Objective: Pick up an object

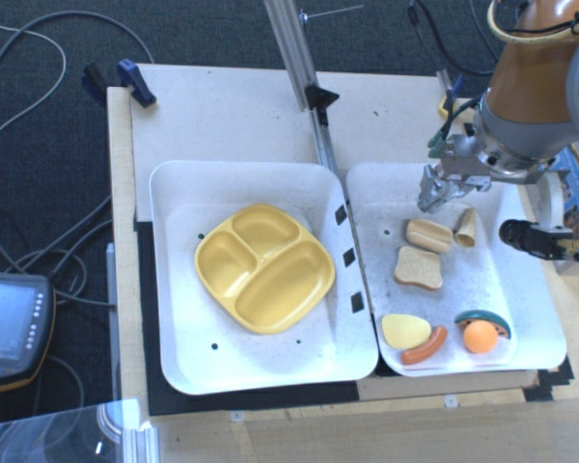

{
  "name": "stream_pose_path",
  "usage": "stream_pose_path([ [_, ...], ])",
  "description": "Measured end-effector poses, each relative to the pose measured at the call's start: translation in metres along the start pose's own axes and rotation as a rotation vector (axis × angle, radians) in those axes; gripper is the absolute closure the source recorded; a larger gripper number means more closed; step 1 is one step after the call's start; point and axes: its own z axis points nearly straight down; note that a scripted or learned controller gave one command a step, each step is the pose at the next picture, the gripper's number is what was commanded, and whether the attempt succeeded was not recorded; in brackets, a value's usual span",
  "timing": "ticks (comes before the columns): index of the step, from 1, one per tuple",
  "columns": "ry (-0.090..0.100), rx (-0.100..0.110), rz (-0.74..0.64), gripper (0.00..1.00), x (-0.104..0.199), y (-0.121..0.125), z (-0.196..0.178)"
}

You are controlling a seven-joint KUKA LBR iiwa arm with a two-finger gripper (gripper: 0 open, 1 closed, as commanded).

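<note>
Gripper (434, 197) hovering over right bin (521, 355), near its far edge; finger state: cannot tell, nothing visibly gripped. Tan bread roll (428, 234) lying just below it, cone-shaped piece (465, 228) beside roll. Toast slice (419, 268) sitting mid-bin. Yellow chip (405, 331), sausage (424, 346), orange ball (480, 337) lying along near edge. Yellow divided plate (264, 267) occupying left bin (174, 258) centre.

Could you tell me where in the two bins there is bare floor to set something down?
Left white bin: bare floor all round the yellow divided plate. Right white bin: crowded with toy food; a patch remains between the bread slice and orange ball.
</note>
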Motion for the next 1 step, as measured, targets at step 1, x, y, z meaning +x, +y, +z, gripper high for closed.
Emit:
stream_pose_path([
  [1,-0.002,-0.004,0.001,1.00,0.0398,0.0164,0.0063],
])
